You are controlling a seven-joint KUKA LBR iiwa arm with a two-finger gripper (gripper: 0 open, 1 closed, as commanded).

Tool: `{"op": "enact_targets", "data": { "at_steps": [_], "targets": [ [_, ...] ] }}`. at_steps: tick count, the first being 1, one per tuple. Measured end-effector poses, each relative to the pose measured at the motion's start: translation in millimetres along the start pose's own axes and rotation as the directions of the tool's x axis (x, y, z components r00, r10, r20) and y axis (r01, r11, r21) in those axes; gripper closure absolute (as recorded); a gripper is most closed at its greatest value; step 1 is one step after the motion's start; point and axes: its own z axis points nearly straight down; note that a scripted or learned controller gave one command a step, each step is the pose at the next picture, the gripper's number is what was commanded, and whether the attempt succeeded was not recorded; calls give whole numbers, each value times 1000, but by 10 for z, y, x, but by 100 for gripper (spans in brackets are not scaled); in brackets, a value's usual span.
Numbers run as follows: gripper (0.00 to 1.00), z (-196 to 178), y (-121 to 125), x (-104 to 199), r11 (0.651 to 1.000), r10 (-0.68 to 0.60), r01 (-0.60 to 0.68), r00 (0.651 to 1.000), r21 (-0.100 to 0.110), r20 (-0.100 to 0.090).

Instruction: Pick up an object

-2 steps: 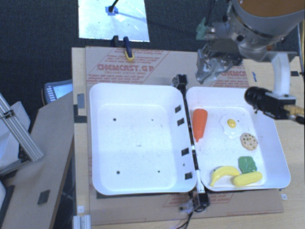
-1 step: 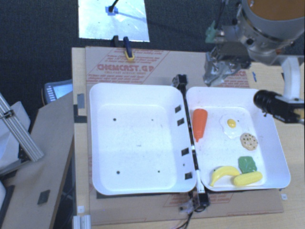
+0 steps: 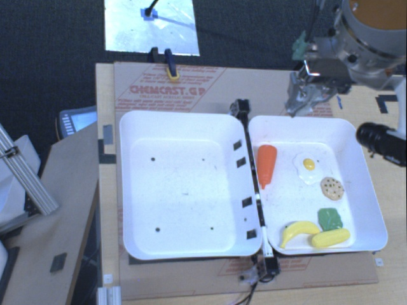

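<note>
The right bin (image 3: pixel 356 138) holds several toy foods. An orange carrot (image 3: pixel 266 164) lies along its left wall. A fried egg (image 3: pixel 308 167) sits near the middle, with a round cookie (image 3: pixel 331 187) just below and right of it. At the front lie a green piece (image 3: pixel 329 218), a yellow banana (image 3: pixel 297 231) and a yellow corn-like piece (image 3: pixel 331 237). My gripper (image 3: pixel 304 103) hangs above the bin's far rim, well clear of all the objects, with nothing seen in it.
The left bin (image 3: pixel 127 170) sits beside the right one, joined by a black clip strip (image 3: pixel 249 176). Both rest on a cardboard sheet (image 3: pixel 168 84). A silvery sheet (image 3: pixel 151 16) lies at the back, and a black camera body (image 3: pixel 381 142) juts in at right.
</note>
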Motion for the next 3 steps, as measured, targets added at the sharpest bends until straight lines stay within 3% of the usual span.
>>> {"op": "enact_targets", "data": {
  "at_steps": [3],
  "targets": [
    [100,56,0,101,1000,-3,3,1000,0,0]
  ]
}}
